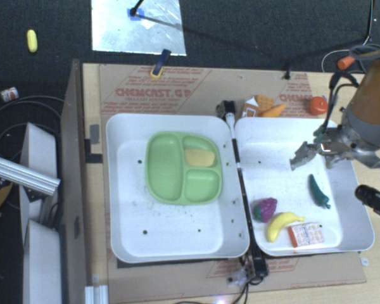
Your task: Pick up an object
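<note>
2 white bins [133,246] on bench [196,84].

White bins: two [123,170] [354,227]
Green plate [171,170]: one
Banana [282,223]: one
Grapes [265,208]: one
Green pepper [318,190]: one
Red box [306,234]: one

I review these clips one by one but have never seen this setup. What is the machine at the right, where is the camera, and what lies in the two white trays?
One camera looks down at a slant on a bench with two shallow white bins. The machine is a robot arm reaching in from the right; its gripper hangs above the right bin, with nothing between its fingers. That bin holds toy food: a dark green piece, a purple piece, a banana and a small red and white packet. The left bin holds a green divided plate with a yellow piece in one compartment.
</note>
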You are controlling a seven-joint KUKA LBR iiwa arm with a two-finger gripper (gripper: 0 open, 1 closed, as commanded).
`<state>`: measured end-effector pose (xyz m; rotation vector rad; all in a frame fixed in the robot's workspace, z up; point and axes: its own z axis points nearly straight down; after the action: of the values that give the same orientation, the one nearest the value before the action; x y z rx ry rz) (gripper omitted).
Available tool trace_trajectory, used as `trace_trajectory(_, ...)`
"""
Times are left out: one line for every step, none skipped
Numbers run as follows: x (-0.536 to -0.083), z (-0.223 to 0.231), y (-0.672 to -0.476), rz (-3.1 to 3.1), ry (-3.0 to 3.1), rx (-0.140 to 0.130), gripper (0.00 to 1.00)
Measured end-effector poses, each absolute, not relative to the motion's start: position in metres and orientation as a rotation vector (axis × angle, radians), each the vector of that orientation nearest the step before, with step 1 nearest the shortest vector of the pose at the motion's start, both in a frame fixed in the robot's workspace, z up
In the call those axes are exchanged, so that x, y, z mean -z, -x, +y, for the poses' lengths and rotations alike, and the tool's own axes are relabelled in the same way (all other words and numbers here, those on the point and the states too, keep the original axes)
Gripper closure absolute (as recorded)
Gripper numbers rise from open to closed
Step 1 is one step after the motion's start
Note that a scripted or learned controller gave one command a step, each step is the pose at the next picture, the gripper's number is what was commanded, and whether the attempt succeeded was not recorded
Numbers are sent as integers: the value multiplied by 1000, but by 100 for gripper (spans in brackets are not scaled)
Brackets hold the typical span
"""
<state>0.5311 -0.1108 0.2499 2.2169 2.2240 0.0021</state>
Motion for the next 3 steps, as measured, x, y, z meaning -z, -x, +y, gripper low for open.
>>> trace_trajectory(-260,-172,-548,2217,-2218,-3,0)
trace_trajectory(-171,-195,-532,2221,-2222,0,0)
trace_trajectory(-94,-203,-544,2223,-2221,0,0)
